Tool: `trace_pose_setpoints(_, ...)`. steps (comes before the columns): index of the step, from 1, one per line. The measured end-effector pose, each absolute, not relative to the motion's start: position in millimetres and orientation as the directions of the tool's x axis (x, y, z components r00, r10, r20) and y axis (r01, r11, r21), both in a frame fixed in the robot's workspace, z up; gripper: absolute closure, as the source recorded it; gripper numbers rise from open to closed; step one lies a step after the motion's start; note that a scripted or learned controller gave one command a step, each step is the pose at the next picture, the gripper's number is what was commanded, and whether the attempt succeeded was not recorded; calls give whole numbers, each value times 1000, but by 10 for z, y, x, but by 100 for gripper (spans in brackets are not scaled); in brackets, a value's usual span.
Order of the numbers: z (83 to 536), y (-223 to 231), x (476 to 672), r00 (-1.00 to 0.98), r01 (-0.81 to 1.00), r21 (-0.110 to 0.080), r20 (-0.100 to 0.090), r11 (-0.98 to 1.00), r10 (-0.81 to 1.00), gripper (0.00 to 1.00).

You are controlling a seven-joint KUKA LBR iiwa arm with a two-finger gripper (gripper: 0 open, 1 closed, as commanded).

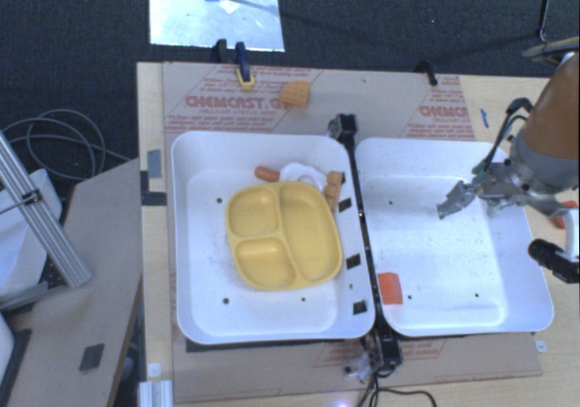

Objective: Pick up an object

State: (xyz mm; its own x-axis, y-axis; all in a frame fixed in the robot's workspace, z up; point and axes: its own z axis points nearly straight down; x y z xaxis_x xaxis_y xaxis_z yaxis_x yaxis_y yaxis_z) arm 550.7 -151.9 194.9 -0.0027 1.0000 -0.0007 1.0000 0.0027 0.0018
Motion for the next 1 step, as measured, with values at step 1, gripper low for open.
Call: trace_pose_setpoints(1, 4061, -1435, 5497, -6, 1000, 22, -5, 6, 1000, 0)
